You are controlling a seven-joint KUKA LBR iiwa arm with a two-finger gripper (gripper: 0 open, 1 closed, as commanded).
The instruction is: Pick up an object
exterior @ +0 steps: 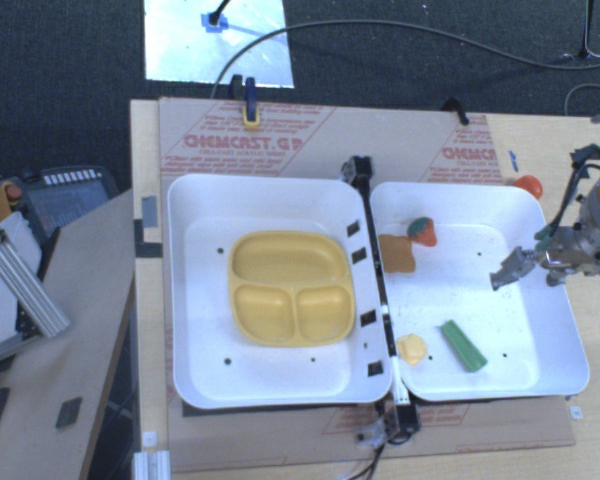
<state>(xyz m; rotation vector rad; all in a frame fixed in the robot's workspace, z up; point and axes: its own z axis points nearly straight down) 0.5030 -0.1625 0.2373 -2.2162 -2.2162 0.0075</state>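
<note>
The right bin (555,368) holds a green block (463,346), a small yellow piece (411,349), a brown-orange slab (397,254) and a red strawberry-like toy with a green top (422,231). My gripper (533,272) hangs over the right side of this bin, open, with nothing between its fingers. One grey finger (507,270) points toward the bin's middle. The green block lies below and to the left of the gripper, well apart from it.
A yellow divided plate (290,288) lies in the left bin (195,368). A red-orange ball (527,184) rests outside the right bin's far corner. A black divider with clips (372,288) runs between the bins. Cables cross the dark floor behind the bench.
</note>
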